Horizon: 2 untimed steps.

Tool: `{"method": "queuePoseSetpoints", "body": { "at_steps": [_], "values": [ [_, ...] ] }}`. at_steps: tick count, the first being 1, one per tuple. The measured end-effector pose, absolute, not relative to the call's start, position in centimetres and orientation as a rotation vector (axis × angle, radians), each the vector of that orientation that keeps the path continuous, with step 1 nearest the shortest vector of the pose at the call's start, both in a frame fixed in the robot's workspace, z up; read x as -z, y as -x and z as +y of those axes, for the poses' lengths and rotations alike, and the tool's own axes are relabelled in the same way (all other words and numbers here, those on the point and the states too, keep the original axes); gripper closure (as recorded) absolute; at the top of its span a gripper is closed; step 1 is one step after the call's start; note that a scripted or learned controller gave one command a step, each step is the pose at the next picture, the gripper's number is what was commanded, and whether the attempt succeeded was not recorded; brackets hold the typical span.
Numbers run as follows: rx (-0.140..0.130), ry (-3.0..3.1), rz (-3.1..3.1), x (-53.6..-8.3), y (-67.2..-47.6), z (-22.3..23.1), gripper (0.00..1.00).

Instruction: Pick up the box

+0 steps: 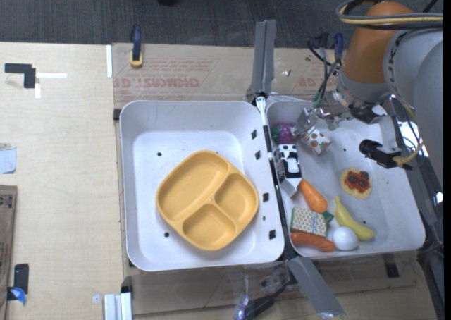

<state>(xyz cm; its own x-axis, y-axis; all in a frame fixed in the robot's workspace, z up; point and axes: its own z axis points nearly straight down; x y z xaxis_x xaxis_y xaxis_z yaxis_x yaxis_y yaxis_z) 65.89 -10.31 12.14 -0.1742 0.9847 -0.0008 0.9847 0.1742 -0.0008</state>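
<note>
box (309,221) | carrot (313,195) above, touching | egg (345,239) beside

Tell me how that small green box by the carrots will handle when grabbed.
The box looks like thin printed carton: probably light, and apt to dent under a hard squeeze. It lies flat, so unlikely to roll, but wedged between two carrots, it may drag them along.

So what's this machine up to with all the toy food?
The arm reaches in from the right, its gripper low over the back of the right bin, next to a small white box. That bin also holds a carrot, a banana, a mini pizza and a green carton. The left bin holds a yellow divided plate.
</note>
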Motion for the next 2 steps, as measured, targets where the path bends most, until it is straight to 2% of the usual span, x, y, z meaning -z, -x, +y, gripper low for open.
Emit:
{"method": "queuePoseSetpoints", "body": {
  "at_steps": [1,2],
  "values": [
    [0.002,-1.953,2.459,-12.4,-65.9,-11.1,0.0],
    [0.002,-1.88,2.515,-9.2,-63.8,-19.6,0.0]
  ]
}}
